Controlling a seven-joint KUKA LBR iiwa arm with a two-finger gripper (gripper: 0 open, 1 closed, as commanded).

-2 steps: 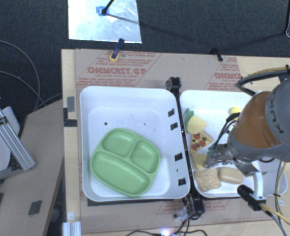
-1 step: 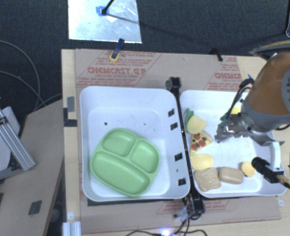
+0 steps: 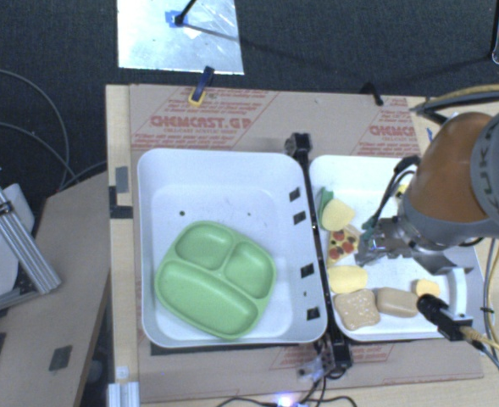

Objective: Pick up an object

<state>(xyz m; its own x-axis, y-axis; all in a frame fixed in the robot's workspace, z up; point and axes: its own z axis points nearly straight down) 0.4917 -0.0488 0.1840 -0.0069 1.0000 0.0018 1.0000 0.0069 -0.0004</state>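
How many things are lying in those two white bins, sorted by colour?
Green: 2, the divided plate and a small green piece.
Yellow: 3, at and.
Tan: 2, a bread-like slice and a block.
Red-spotted: 1, the piece.
Total: 8.

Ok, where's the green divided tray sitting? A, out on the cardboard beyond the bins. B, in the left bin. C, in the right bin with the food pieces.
B: the green divided tray lies flat on the floor of the left bin, while the food pieces are in the other one.
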